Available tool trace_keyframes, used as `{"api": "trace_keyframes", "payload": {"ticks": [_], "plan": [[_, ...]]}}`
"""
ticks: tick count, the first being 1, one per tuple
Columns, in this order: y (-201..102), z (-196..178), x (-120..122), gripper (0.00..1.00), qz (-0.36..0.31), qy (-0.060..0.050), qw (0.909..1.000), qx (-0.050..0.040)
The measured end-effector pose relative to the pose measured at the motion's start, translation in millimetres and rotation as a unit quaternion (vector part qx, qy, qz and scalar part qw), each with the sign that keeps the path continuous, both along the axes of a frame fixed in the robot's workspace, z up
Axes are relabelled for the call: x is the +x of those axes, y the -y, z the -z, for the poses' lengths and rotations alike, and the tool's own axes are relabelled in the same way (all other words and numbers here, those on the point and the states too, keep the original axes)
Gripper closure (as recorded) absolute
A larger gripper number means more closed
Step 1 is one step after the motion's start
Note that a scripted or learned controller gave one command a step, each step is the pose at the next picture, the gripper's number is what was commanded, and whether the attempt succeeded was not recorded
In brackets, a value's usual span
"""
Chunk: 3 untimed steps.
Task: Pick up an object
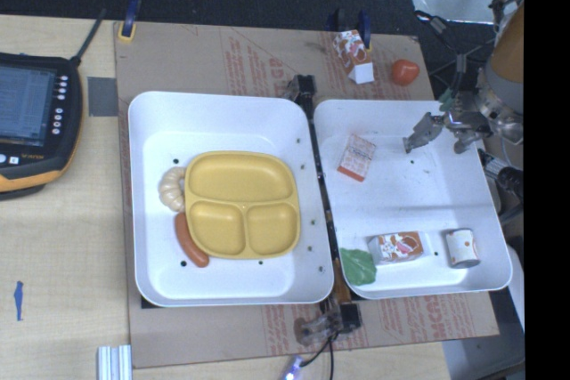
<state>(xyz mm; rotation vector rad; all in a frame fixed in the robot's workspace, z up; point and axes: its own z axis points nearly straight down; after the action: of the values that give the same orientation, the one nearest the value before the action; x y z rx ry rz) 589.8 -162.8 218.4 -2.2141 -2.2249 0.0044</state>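
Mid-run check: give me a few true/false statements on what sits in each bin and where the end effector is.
1. The yellow divided plastic tray lies in the left white bin. True.
2. The end effector is over the left bin. False: it is above the right white bin, near that bin's far right corner.
3. A small white cylindrical can lies in the right bin. True.
4. The red round fruit lies inside the right bin. False: it sits on the brown cardboard sheet beyond the bins.
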Motion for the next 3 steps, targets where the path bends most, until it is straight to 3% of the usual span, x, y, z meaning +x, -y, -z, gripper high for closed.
{"api": "trace_keyframes", "payload": {"ticks": [1, 2, 3], "plan": [[-43, 39, 59, 0.00, 0.000, 0.000, 1.0000, -0.0006], [-63, 128, 66, 0.00, -0.001, -0.001, 1.0000, -0.0004], [-58, 126, 66, 0.00, 0.000, 0.001, 1.0000, -0.0005]]}}
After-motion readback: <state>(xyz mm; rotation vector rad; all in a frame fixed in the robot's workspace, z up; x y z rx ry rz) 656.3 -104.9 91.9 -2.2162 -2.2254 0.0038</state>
